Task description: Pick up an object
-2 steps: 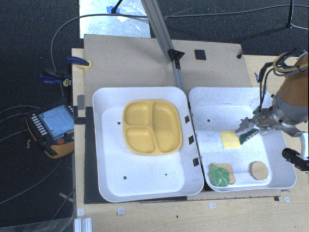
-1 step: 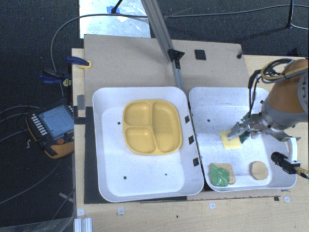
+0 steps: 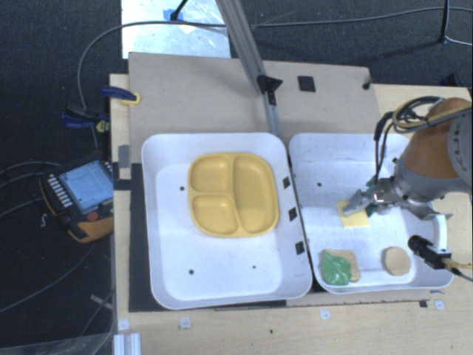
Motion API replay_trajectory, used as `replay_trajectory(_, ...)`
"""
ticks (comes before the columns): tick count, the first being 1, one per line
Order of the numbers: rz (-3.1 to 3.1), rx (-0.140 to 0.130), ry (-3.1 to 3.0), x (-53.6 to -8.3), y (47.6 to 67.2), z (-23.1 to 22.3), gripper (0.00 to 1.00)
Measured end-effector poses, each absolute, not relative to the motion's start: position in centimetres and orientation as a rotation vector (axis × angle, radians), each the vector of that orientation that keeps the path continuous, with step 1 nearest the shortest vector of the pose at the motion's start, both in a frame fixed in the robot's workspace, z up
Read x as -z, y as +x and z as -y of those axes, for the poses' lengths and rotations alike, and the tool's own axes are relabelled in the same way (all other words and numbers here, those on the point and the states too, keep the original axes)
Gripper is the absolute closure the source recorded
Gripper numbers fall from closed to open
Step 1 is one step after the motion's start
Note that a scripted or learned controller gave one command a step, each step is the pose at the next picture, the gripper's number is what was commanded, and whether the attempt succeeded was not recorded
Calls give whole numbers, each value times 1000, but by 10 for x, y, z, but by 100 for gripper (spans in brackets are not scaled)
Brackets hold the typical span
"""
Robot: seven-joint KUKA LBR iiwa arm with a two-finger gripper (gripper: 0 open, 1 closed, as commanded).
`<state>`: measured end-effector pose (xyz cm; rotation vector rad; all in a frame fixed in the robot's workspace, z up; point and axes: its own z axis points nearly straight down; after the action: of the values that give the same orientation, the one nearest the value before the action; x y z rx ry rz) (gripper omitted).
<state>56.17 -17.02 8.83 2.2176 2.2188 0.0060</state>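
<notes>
While the gripper (image 3: 367,200) hovers in the right white bin (image 3: 318,161), its fingers touch the flat yellow block (image 3: 355,217); their spacing is unclear.

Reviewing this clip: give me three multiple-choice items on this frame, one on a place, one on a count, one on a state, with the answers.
1. Where is the yellow divided plate?
A. in the left bin
B. in the right bin
C. on the floor

2. How many loose objects lie in the right bin?
A. one
B. three
C. five

3. Where is the hand right now?
A. high over the left bin
B. outside both bins
C. low in the right bin, at the yellow block

Answers:
1. A, the plate sits in the left bin.
2. B, the yellow block, a green piece on a tan slice and a round tan piece.
3. C, it sits at the block's upper right edge.
</notes>
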Motion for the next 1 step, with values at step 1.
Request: replay_trajectory(1, -2214, -13, 2211, -101, 564, 171, 100)
